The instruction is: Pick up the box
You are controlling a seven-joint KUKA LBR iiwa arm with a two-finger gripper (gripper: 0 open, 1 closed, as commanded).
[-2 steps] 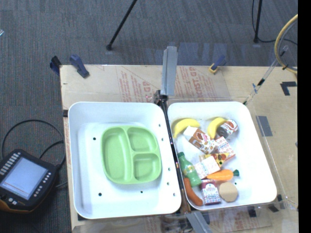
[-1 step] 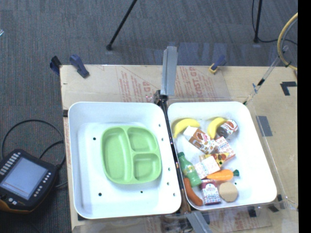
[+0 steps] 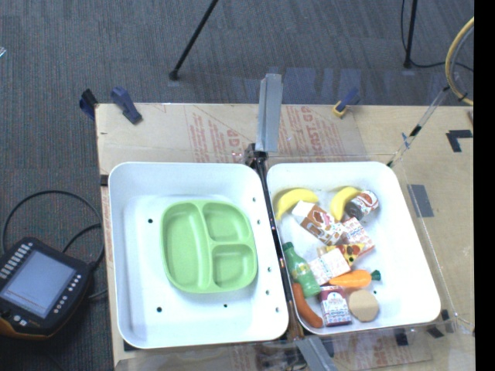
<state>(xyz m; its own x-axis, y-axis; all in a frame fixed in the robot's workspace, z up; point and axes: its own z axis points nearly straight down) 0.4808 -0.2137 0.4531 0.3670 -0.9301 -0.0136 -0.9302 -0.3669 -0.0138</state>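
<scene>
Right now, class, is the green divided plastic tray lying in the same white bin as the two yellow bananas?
No, the green divided plastic tray lies in the left white bin.

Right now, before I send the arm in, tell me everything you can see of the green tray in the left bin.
The green tray is pale lime and looks like moulded plastic, with rounded corners. It has three compartments: one long one on its left side and two smaller ones on its right. It lies flat and right side up, slightly rotated, near the middle of the left bin, resting on the bin's white floor. Nothing sits in it or leans against it.
</scene>
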